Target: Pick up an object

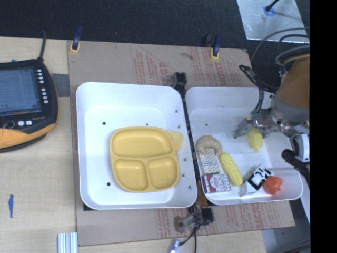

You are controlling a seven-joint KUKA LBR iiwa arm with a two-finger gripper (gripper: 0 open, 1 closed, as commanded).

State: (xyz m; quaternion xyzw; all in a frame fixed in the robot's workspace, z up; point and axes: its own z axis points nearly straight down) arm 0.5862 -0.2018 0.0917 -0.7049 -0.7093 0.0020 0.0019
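My gripper hangs over the back half of the right bin with its fingers spread open. A small yellow piece lies on the bin floor just under the right finger; it is not clamped between the two. In the bin's near half lie a corn cob, a pale bagel, a light packet, a red packet, a black-and-white object and an orange-red object.
The left bin holds a yellow divided plate. A teach pendant rests on the bench at far left. Cables trail behind the arm at the right bin's back corner.
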